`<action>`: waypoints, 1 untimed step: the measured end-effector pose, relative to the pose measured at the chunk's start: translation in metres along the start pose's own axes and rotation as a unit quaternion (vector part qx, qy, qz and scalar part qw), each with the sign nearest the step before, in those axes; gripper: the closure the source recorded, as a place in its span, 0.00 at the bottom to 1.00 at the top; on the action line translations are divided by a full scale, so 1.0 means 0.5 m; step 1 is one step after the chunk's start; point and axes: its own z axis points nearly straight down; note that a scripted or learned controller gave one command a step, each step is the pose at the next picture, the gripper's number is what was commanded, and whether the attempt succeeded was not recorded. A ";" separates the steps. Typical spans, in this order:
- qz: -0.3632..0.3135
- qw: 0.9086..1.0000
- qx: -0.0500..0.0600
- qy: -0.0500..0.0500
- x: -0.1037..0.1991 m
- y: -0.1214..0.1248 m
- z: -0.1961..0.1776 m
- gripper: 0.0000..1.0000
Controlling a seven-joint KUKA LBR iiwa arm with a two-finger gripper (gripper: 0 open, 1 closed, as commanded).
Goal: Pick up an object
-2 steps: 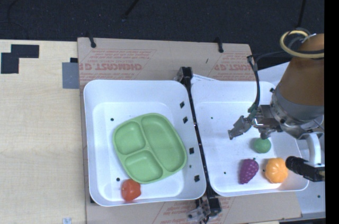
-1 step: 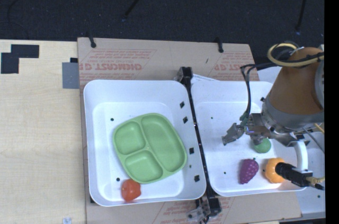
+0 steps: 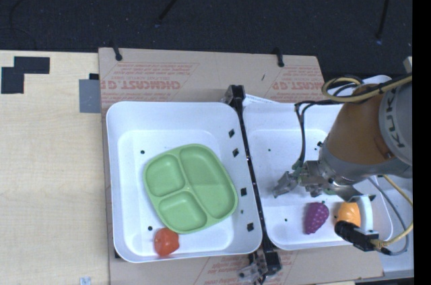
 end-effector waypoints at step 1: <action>0.003 1.000 -0.002 0.000 -0.003 0.002 -0.027 1.00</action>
